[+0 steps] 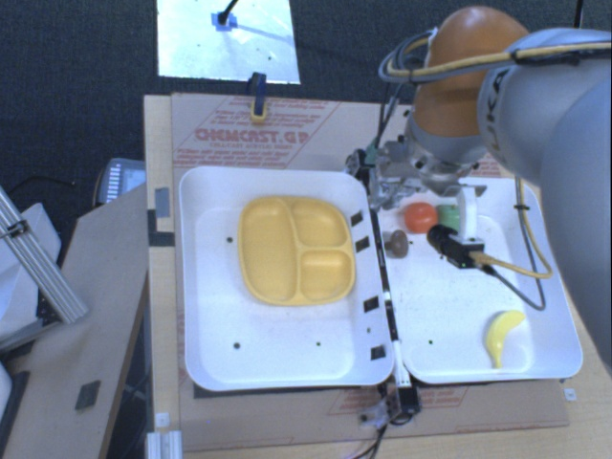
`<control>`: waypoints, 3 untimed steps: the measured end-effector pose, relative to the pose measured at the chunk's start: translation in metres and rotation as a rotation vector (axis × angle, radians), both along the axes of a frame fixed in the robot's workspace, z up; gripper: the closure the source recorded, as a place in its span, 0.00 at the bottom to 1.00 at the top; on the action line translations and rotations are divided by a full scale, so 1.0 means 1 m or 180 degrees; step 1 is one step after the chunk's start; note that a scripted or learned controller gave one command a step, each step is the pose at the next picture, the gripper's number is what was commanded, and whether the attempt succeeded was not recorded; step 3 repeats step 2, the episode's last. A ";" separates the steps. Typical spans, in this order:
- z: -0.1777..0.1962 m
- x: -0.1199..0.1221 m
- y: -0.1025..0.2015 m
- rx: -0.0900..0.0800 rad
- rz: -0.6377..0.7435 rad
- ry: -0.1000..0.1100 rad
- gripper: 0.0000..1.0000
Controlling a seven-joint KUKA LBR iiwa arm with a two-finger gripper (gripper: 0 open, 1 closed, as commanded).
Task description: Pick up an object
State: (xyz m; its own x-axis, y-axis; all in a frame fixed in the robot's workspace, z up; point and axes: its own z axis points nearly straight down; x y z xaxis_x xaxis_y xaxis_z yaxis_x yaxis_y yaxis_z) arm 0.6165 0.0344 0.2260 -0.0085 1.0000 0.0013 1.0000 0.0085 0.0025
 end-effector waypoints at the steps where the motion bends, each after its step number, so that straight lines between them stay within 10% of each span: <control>1: 0.009 0.010 0.052 0.0001 -0.0003 -0.0003 1.00; 3: 0.007 0.009 0.076 -0.0002 -0.0004 0.0002 1.00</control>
